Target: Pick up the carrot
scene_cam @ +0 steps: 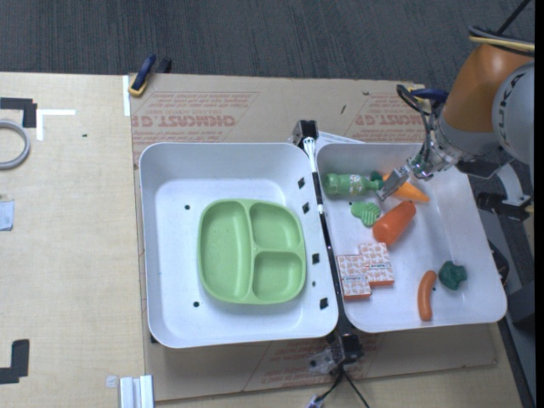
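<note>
My fingers [399,179] low in the right white bin [476,219], spread unclear, long orange plastic carrot [393,223] just below them, pale orange wedge [411,191] touching beside

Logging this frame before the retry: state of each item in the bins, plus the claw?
claw: low in the right bin, fingers unclear
carrot: lying on the bin floor, just below the claw
green bottle: on its side
hot dog: lying flat
cracker boxes: flat, side by side
green tray: upright in the left bin
</note>
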### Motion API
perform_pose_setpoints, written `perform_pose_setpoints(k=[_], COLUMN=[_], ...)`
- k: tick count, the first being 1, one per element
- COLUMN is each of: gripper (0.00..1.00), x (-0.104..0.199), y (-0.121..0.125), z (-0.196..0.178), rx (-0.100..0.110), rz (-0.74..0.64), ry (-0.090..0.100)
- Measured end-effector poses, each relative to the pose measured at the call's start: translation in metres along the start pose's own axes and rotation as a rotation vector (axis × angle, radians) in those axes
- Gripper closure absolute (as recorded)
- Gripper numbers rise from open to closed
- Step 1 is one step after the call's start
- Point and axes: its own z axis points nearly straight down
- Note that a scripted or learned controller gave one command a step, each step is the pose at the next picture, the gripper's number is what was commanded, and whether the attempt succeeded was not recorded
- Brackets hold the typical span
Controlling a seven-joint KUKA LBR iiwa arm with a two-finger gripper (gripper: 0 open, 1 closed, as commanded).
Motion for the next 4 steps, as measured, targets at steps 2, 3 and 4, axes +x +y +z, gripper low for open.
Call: perform_pose_setpoints(k=[2, 3, 4], gripper=[1.00, 0.00, 0.00], x=[0.054, 0.053, 0.123], y=[0.027, 0.027, 0.062], z=[0.000, 0.000, -0.100], rx=[0.002, 0.001, 0.000], rz=[-0.173, -0.173, -0.194], ry=[0.002, 0.001, 0.001])
